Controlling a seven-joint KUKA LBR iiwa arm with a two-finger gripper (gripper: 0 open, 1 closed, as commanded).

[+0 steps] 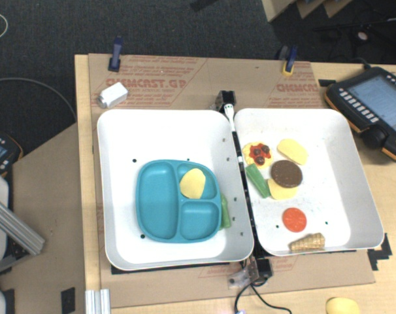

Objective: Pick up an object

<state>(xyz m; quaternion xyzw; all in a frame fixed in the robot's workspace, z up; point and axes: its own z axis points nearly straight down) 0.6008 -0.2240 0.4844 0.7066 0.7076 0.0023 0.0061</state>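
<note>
Nothing looks picked yet. The toy foods lie in the right bin [335, 136]: brown disc [286, 173] near centre, red disc [294, 220] at six o'clock, cone [307, 242] below. I cannot tell the gripper's state.

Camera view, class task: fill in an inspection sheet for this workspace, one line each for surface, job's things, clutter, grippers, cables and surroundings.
Surface: cardboard-covered bench bearing a left bin and a right bin, side by side.
Job's things: in the left bin, a teal divided tray with a yellow piece in its upper right compartment; in the right bin, a brown disc, orange disc, green piece, yellow oval and cone.
Clutter: small white block on the cardboard; two clamps at the bench's far edge.
Grippers: nothing seen.
Cables: black cable at the near edge.
Surroundings: dark carpet; handheld pendant at right.
</note>
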